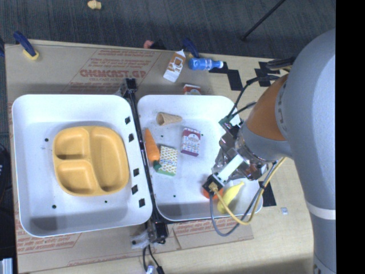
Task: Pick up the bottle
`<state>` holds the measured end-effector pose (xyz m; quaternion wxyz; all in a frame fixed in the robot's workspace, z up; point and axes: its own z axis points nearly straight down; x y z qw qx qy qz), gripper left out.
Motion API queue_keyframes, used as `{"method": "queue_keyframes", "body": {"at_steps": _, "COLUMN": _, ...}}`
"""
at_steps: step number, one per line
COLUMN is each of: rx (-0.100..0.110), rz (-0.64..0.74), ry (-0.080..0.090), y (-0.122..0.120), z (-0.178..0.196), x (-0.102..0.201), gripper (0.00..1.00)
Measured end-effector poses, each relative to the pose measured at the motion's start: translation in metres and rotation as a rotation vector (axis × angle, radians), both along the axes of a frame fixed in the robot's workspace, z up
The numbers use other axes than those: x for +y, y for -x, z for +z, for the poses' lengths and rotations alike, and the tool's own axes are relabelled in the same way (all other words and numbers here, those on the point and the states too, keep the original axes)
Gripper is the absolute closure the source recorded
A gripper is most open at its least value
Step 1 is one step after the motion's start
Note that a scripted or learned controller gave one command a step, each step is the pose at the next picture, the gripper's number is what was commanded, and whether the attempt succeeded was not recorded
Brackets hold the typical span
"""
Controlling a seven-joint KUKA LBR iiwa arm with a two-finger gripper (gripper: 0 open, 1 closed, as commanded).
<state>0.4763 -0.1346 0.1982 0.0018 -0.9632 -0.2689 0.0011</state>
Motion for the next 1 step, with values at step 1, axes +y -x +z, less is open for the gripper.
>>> {"method": "queue_keyframes", "body": {"at_steps": 1, "rx": 0.001, "rz": -0.061, "ry": -0.001, "y": 0.0004, "z": 0.0199, "x": -0.0478, "gripper": 1.00}}
